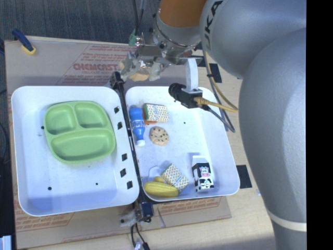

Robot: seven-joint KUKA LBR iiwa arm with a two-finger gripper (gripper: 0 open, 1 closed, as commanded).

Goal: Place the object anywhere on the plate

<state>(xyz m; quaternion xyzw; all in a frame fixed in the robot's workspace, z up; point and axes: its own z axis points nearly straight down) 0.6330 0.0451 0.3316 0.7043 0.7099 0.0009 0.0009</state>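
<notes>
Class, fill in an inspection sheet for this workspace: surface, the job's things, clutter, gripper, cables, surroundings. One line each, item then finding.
Surface: two shallow white bins side by side on a printed cardboard sheet.
Job's things: green three-compartment plastic plate in the left bin, nothing on it.
Clutter: right bin holds a blue bottle, patterned square packet, round cookie, yellow banana, patterned wedge, black-and-white carton.
Gripper: gripper above the bins' far edge, near the divider; a tan item sits at it, grasp unclear.
Cables: yellow cable and black leads.
Surroundings: blue-and-yellow clamp at far left.
</notes>
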